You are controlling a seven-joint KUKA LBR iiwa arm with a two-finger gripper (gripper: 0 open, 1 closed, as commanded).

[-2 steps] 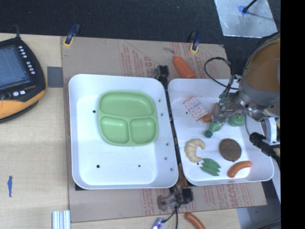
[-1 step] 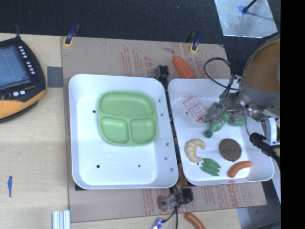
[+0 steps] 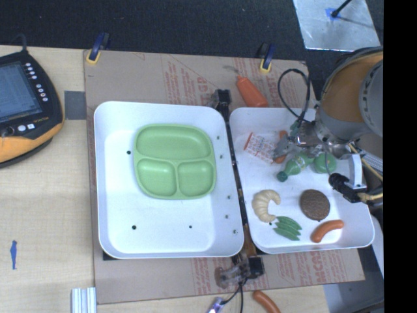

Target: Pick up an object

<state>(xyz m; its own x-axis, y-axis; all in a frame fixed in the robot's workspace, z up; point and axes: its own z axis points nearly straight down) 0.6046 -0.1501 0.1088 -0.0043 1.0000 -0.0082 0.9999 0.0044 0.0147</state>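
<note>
The arm point(image 3: 355, 93) has a rounded grey body with a wide orange band on its upper part. A thin black cable point(image 3: 294, 90) makes a loop at its left side. The wrist is metallic grey with small bright parts. The pincer point(image 3: 306, 147) looks silver, with a black and white piece lower right.

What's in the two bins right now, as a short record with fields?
left bin: green divided plate
right bin: croissant, brown cookie, sausage, green pea pod, green bottle, packet
tool: low at the right bin's far side, by the green bottle
outside bins: carrot behind
</note>
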